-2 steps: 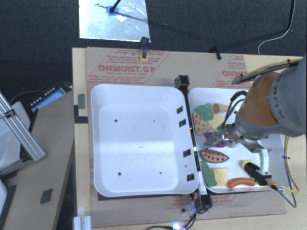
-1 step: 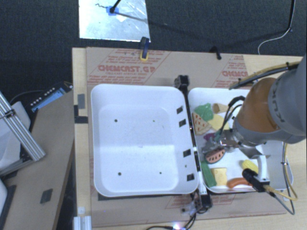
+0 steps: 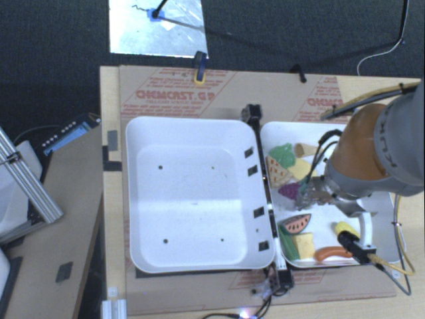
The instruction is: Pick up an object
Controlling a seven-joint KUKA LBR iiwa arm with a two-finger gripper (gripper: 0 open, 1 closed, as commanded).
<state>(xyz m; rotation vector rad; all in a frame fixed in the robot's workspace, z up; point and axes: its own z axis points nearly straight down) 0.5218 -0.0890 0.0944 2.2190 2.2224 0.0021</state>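
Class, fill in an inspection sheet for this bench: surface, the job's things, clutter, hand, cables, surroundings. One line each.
Surface: bench bearing two white bins, left bin and right bin.
Job's things: toy foods in the right bin, including a watermelon slice, purple grapes, a pizza slice, a green piece, an orange carrot.
Clutter: yellow clamp at the bench's far edge.
Hand: hand low over the right bin by the grapes; grip cannot be told.
Cables: white cable on the dark floor.
Surroundings: shiny sheet beyond the bench.
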